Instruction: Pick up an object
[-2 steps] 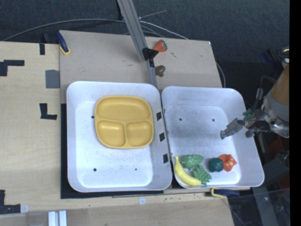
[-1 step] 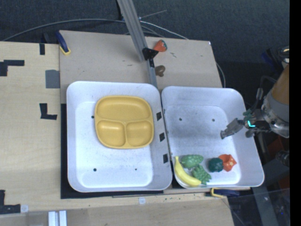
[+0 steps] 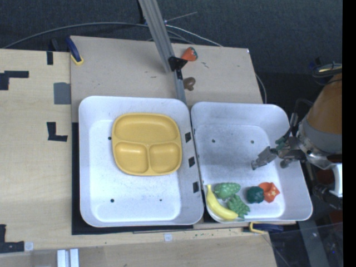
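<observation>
My hand (image 3: 266, 159) looks like dull grey metal. Both bins are white plastic with a soft sheen, the right bin (image 3: 239, 121) scuffed and speckled across its floor, the left bin (image 3: 94, 149) cleaner. The yellow tray (image 3: 147, 143) looks like smooth matt plastic. The banana (image 3: 218, 207) has a glossy plastic look. The bench (image 3: 30, 149) is pale wood, unpolished, with matt black tape marks. A brushed metal pole (image 3: 156, 24) crosses above it.

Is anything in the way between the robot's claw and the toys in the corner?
Nothing visible. The gripper hangs over bare floor of the right bin, and the red toy and dark green toy lie just below it.
</observation>
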You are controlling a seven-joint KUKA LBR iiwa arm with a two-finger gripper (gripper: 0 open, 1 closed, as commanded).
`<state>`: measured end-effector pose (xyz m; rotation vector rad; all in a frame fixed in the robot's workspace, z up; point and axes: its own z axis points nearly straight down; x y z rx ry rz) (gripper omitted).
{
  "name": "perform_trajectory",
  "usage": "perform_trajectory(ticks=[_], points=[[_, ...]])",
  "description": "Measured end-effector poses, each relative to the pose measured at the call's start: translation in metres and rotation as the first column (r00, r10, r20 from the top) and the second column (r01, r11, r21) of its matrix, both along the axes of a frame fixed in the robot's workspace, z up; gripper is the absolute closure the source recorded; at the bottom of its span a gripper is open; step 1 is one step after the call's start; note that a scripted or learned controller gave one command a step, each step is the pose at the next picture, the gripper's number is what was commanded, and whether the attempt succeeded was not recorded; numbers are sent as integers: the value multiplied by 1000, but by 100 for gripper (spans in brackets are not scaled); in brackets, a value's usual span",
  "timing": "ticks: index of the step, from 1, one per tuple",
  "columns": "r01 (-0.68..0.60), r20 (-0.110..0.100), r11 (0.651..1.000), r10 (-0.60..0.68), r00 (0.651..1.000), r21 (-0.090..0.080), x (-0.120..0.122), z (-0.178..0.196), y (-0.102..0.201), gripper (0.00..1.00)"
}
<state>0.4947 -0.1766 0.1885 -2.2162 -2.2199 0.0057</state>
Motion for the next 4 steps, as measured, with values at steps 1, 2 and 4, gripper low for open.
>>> perform_trajectory(ticks=[1,2,4], points=[[0,-2,1000,0,1000,1,0,-61,9,0],[1,5,1000,-1,1000,-3,0,-101,9,0],[1,8,1000,-1,1000,-2,-1,-43,2,100]])
